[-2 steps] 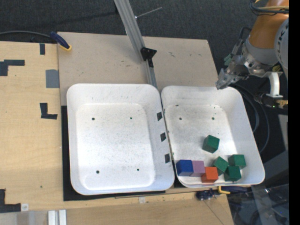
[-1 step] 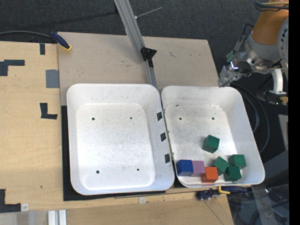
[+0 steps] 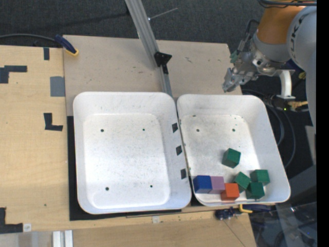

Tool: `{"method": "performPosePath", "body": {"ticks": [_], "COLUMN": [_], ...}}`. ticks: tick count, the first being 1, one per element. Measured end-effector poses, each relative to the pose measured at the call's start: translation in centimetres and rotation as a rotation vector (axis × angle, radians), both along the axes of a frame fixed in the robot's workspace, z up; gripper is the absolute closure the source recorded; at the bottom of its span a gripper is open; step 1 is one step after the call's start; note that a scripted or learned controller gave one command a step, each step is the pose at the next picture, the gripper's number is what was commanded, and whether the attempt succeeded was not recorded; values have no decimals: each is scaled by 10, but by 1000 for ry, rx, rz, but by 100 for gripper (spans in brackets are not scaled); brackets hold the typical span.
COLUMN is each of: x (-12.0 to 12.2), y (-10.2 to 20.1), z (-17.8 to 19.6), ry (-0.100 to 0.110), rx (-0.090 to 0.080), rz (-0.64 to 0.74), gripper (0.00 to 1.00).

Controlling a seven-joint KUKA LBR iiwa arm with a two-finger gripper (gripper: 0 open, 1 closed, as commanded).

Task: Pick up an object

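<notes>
Two white bins were seen side by side on the tabletop (image 3: 118, 60). The right bin (image 3: 257, 109) held blocks bunched at its lower right: a blue block (image 3: 202, 183), a purple block (image 3: 217, 183), an orange block (image 3: 231, 191) and four green blocks (image 3: 231, 157). The left bin (image 3: 126, 99) lay beside it. The jaws (image 3: 232, 81) were seen in the upper right of the frame, beyond the right bin's far rim; whether spread or pressed together could not be told. A metal post (image 3: 146, 32) slanted above the bins.

Blocks (image 3: 232, 181) in right bin (image 3: 216, 107) — clustered.
</notes>
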State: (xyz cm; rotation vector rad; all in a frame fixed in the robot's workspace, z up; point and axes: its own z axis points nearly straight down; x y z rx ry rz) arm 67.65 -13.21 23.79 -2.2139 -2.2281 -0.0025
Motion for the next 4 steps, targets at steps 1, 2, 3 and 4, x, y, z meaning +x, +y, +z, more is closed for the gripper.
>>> {"method": "performPosePath", "body": {"ticks": [1,2,3,4], "x": [-3,-8,-11,-14], "y": [44,103,147,205], "z": [-2,6,5,7], "ry": [2,2,3,2], "rx": [0,1,-1,0], "rz": [-1,1,-1,1], "gripper": [100,100,100,100]}}
